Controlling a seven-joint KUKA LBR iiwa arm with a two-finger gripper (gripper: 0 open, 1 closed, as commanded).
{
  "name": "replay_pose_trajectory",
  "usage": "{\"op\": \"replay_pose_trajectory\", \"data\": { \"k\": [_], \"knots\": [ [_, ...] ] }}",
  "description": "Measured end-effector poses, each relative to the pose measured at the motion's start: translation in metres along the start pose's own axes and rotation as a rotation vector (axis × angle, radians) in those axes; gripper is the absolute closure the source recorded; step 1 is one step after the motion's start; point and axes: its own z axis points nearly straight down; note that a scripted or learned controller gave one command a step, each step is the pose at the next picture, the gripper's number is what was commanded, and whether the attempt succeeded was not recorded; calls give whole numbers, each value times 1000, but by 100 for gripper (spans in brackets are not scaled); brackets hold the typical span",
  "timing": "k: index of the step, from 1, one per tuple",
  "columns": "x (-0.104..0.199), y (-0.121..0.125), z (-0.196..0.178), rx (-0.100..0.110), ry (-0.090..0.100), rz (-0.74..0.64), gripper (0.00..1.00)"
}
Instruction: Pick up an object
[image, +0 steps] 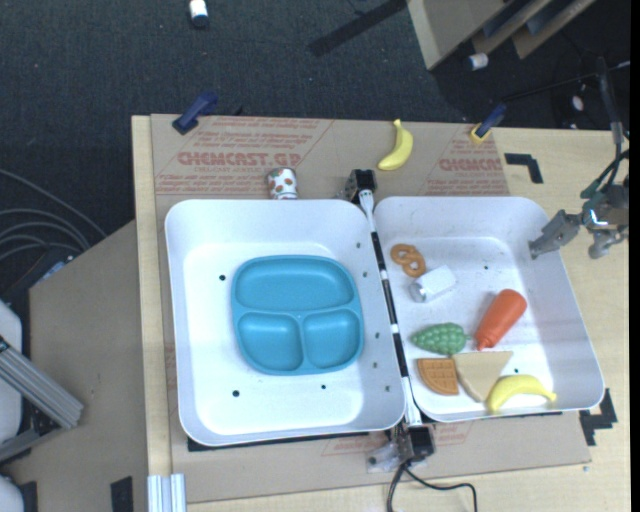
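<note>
The pincer (580, 232) hangs at the right edge of the table (150, 300), over the far right rim of the right bin (575, 330). Whether it is released or clenched I cannot tell, because this part is small and partly cut by the picture edge. Nothing is seen between its parts, so I judge it carries nothing.

All the candidate things lie in the right bin, toward the near side from the pincer. The nearest one is the carrot (500, 317), orange with a red tip. It lies toward the near and left side of the pincer, near the middle of the bin. Its long axis runs at a slant, from the far right down to the near left, so a grasp across the short side would need the pincer turned to match.

Just beside the carrot's lower end are the tan wedge (482, 373) and the yellow banana (520, 392), at the near right corner of the bin. The green piece (440, 338) and the round cracker (437, 374) lie along the left wall. The pretzel (407, 259) and a small white block (432, 284) lie farther toward the far left corner.

The left bin (195, 330) holds a blue divided plate (297, 312). A second banana (397, 148) lies on the table beyond the bins.
</note>
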Motion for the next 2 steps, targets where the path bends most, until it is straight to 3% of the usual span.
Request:
{"op": "replay_pose_trajectory", "data": {
  "k": [1, 2],
  "knots": [
    [58, 22, 136, 3, 1, -1, 0],
    [65, 85, 186, 0, 0, -1, 0]
  ]
}}
